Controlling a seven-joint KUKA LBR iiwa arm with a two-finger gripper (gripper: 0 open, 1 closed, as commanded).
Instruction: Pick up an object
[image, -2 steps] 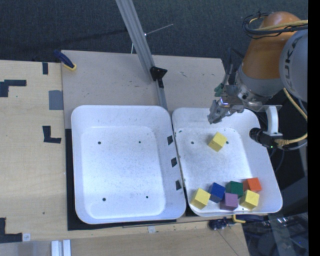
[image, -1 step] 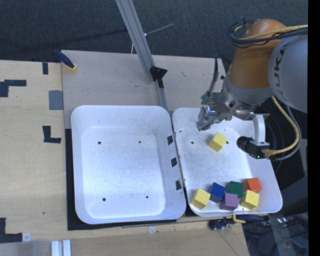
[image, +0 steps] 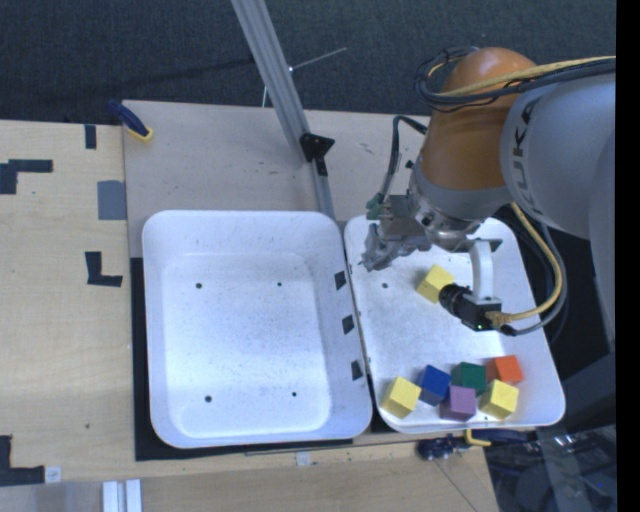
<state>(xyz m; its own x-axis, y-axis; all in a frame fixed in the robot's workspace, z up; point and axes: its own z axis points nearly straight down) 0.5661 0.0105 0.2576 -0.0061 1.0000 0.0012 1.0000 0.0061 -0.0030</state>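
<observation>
Item: yellow cube (image: 434, 283) | place: just right of and below pincer (image: 378, 250), in right bin (image: 400, 330) | handling: probably light, rigid, grasp opposite flat faces | pincer: state cannot be told, fingers blurred.

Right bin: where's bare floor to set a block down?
Right bin: bare floor mid-left, between the gripper, the lone yellow cube and the near-edge cluster. Crowded along the near edge: yellow, blue, green, purple cubes.

Seven small cubes (image: 454, 390) lie in the right bin (image: 400, 310), one apart.
</observation>
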